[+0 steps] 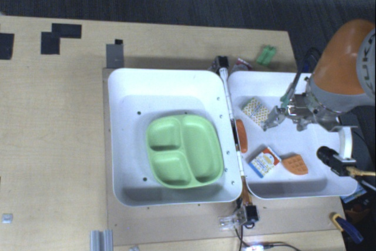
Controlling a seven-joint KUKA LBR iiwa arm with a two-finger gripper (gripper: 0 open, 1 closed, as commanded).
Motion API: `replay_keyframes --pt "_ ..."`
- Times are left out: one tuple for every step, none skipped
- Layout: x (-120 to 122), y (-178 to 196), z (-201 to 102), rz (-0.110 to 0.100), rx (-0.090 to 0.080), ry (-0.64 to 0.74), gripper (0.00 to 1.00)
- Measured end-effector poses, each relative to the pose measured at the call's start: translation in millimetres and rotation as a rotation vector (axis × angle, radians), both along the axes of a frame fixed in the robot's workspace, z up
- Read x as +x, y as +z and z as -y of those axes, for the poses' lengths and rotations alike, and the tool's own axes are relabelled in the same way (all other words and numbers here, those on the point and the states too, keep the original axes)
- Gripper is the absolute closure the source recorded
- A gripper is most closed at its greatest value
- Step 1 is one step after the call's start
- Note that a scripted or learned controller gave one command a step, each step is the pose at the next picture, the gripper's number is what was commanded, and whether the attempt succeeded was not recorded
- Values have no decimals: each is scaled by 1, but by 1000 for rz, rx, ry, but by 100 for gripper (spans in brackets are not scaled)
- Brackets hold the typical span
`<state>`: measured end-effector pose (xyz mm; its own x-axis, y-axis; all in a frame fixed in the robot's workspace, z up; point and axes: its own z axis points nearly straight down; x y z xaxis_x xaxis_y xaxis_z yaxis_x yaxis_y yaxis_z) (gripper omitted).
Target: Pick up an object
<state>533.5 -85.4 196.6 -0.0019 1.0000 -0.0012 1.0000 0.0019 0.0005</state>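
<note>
Camera view, reading from the left: the wooden bench (53, 144) carries two shallow white bins side by side. The left bin (126, 91) holds one thing, a pale green divided plate (184, 150) with three compartments, lying flat near the bin's middle.

At the seam between the bins, just inside the right bin (335, 185), I see one narrow orange object (241, 134) lying lengthwise along the left wall. Further right are three more loose items: one small patterned packet (255, 110) with a dotted face in the upper left of the bin, one little box (264, 161) with blue, yellow and red printing nearer the front, and one orange flat piece (295, 165) just beside that box, to its right. That makes four objects in the right bin, one in the left.

My gripper (281, 116) hangs over the right bin, just beside the patterned packet, on the packet's right. Its tips point leftward and down. I see nothing pinched between my fingers, and I cannot tell whether they are spread or pressed together. My arm (343, 76), grey with its orange band, comes in from the right edge above the bin's far corner.

Beyond the bins, one green item (265, 55) lies on the bench near the right bin's back edge.
</note>
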Motion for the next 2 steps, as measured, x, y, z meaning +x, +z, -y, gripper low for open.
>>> replay_keyframes --pt "-44 -97 7 8 1 0 0" --pt "-42 -86 7 15 0 0 100"
